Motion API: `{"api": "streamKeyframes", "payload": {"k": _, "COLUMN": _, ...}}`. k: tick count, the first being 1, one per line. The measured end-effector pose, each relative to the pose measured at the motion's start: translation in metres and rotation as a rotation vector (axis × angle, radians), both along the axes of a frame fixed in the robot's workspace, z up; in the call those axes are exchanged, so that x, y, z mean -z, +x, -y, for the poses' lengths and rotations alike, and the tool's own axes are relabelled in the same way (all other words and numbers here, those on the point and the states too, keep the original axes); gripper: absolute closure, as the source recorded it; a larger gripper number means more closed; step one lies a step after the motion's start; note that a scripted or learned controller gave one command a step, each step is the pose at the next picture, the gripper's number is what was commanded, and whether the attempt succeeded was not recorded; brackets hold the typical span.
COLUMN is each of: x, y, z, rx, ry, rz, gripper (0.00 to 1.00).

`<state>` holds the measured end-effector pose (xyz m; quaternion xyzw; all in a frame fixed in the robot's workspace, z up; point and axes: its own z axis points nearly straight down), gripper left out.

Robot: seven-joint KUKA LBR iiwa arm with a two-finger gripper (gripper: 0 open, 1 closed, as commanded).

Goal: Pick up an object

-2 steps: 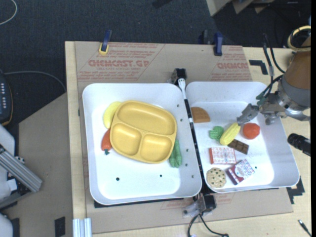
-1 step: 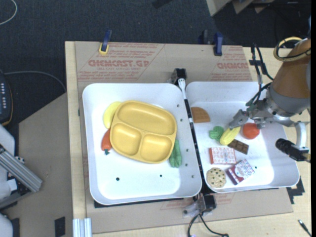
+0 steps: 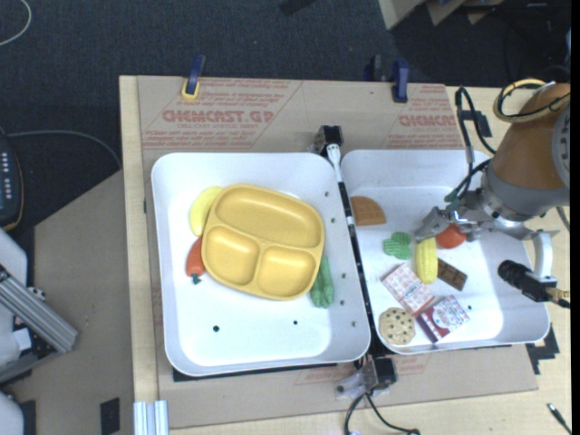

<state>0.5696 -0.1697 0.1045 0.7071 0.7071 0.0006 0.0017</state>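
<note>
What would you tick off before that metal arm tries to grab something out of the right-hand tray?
1. Hand is over the right white bin: ok.
2. A target is near it: ok, the yellow corn-shaped toy and the red-orange toy lie close by.
3. Something already gripped: cannot tell, the arm hides the tips.
4. Target stands free: not ok, the corn toy touches the pink-and-white packet and lies close to the green leafy toy.
5. Round chocolate-chip cookie out of the way: ok.

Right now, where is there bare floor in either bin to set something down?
Left bin: the strip in front of the yellow tray. Right bin: the far strip behind the brown piece. Crowded: around the claw, corn, cookie.
</note>
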Motion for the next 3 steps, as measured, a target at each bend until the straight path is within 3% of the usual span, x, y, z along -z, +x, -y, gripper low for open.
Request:
{"api": "streamKeyframes", "payload": {"k": 1, "x": -0.009, "y": 0.000, "z": 0.000, "rx": 0.001, "ry": 0.000, "rz": 0.001, "gripper": 1.00}}
{"api": "streamKeyframes", "payload": {"k": 3, "x": -0.101, "y": 0.006, "z": 0.005, "rx": 0.000, "ry": -0.002, "rz": 0.004, "gripper": 1.00}}
